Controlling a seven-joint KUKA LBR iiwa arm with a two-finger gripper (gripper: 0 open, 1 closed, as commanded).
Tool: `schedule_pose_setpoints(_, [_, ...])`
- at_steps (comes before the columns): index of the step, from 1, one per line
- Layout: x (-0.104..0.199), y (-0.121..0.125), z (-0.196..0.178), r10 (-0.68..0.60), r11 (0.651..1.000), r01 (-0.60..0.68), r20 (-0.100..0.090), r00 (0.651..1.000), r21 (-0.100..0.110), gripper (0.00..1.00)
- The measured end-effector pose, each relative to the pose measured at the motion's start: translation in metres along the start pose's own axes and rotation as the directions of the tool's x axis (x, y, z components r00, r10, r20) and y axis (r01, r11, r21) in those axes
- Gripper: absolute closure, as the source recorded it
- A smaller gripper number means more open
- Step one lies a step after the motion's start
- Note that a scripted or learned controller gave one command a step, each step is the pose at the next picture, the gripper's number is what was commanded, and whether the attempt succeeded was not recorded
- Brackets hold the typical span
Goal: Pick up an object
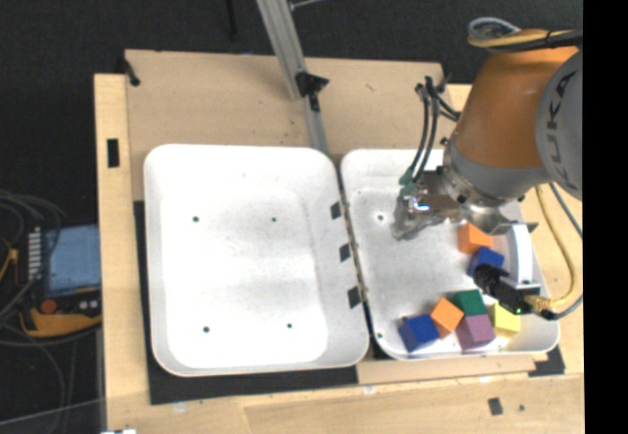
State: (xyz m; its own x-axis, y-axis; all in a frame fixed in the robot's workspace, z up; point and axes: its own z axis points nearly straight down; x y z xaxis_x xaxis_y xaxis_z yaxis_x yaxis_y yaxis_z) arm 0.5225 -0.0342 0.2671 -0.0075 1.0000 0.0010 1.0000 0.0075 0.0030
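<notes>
My gripper (410, 214) hangs over the upper middle of the right bin (385, 275), below the arm's orange band. I see nothing between its fingers. Several small blocks lie in the bin's lower right: a blue block (419, 331), an orange block (447, 314), a green block (470, 301), a purple block (477, 330) and a yellow block (507, 319). Another orange block (477, 237) and a dark blue block (487, 259) sit at the right side, partly under the arm. The blocks lie well below and to the right of the gripper.
The left bin (245, 255) stands beside the right one, joined by black clips along the shared edge. A slanted metal pole (280, 25) rises behind the bins. Cables and a blue box (74, 260) lie off the bench at left.
</notes>
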Motion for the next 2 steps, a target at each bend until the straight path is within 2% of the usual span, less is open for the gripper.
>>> schedule_pose_setpoints(1, [0.050,0.009,0.013,0.006,1.000,-0.006,0.001,1.000,0.004,1.00])
schedule_pose_setpoints(2, [0.105,0.005,0.009,-0.001,1.000,0.001,-0.001,1.000,0.002,1.00])
